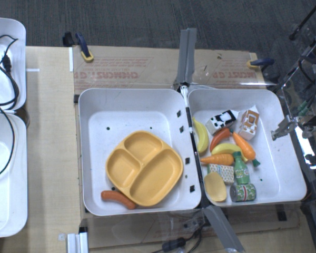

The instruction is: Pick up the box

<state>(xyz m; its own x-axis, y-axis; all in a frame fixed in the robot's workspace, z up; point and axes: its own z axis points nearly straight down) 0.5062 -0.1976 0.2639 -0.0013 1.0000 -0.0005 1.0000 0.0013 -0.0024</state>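
Note:
A white and orange carton box [249, 124] lies tilted in the right bin [284, 167], near its back. To its left is a smaller black and white box [223, 120]. A pale patterned flat box [221, 172] lies lower in the toy pile. My gripper [287, 127] shows as thin grey metal parts over the right bin's right rim. It is to the right of the carton and apart from it, with nothing seen in it.
Around the boxes lie a banana [201, 135], carrots [243, 145], a green bottle [240, 168], a can [243, 192] and a yellow oval piece [215, 187]. The left bin [95, 141] holds a yellow divided plate [145, 167] and a sausage [117, 197].

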